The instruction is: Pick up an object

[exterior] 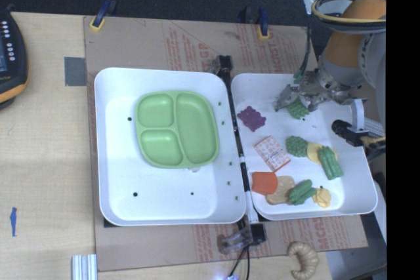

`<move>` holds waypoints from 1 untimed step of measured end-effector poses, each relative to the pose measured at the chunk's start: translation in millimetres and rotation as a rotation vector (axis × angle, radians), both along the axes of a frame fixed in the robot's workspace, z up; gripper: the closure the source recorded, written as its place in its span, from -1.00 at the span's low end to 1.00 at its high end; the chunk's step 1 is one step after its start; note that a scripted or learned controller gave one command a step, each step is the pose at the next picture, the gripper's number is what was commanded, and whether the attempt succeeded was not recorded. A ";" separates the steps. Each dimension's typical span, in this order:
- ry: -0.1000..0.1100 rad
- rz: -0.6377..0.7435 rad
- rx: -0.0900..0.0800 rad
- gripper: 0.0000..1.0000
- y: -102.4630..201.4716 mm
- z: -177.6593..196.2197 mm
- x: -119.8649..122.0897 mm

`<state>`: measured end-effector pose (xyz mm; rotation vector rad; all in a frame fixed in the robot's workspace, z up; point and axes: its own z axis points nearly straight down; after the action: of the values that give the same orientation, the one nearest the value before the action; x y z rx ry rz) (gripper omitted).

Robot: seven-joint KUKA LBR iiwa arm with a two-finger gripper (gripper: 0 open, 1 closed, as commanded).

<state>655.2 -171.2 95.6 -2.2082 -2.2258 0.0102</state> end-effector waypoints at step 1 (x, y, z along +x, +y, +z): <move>-0.007 -0.005 -0.001 -1.00 -13.4 -3.4 1.2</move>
<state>656.4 -184.6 92.2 -2.2180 -2.2246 0.0040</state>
